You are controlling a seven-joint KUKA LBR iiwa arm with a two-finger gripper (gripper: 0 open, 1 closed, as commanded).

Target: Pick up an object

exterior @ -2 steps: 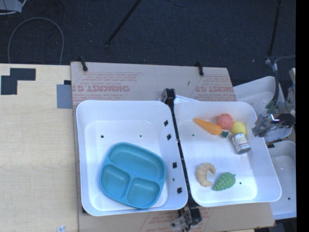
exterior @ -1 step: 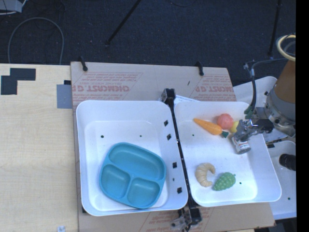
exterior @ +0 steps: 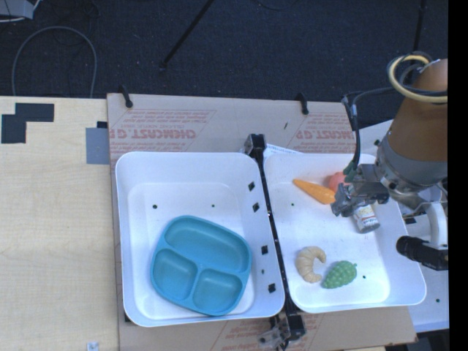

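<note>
My gripper (exterior: 346, 202) hangs low over the right bin (exterior: 409, 298), near its far right side. Right beside it, touching or nearly so, is a small silver can (exterior: 365, 219) tilted on its side. An orange carrot (exterior: 314, 191) lies just left of the gripper. A pink-red object (exterior: 336, 180) sits behind the carrot, partly hidden by the gripper. Nearer the front lie a tan croissant (exterior: 311, 262) and a green bunch of grapes (exterior: 339, 274).
The left bin (exterior: 135, 178) holds a blue divided plate (exterior: 201, 264). A black divider (exterior: 265, 225) runs between the two bins. The grey arm with its orange band (exterior: 420, 123) comes in from the right, above the right bin's far corner.
</note>
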